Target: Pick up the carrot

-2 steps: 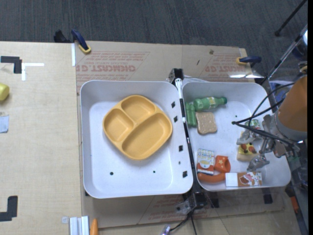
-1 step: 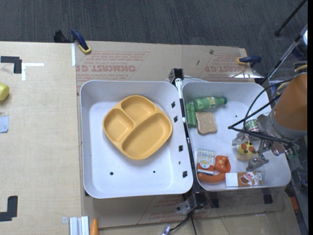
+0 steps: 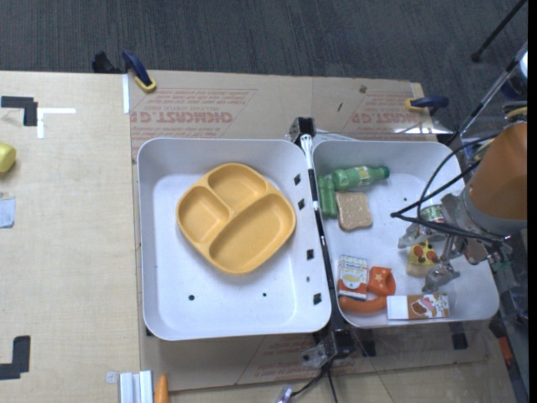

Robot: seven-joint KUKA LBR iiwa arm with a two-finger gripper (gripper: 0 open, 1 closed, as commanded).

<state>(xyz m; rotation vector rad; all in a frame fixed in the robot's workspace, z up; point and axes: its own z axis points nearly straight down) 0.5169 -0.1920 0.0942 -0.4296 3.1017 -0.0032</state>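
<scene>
1. Hovering over the right side of the right bin (image 3: 482, 305): one gripper (image 3: 432, 263), grey-linked, cables trailing off toward the arm. Whether its grip is open or closed cannot be told at this size; nothing is seen clamped in it.
2. Directly under and beside the gripper: a small yellow-and-red toy (image 3: 422, 257), identity unclear. Not the target.
3. Carrot (image 3: 362, 303): orange, lying flat along the bin's near wall, down and to the left of the gripper, near but not touching it. A small white carton (image 3: 353, 274) overlaps its upper edge; a red piece (image 3: 382, 280) sits just above it; a white-and-red packet (image 3: 419, 306) lies at its right end.
4. Step in hand, as judged: approach not yet made. The gripper should shift left and toward the near wall, then descend across the carrot's narrow width at its exposed middle, clear of carton and packet.
5. Farther from the gripper, same bin: bread slice (image 3: 355, 211) and green bottle (image 3: 355, 177).
6. Farthest left: left bin (image 3: 159, 292), holding a yellow divided plate (image 3: 236, 217), compartments bare.
</scene>
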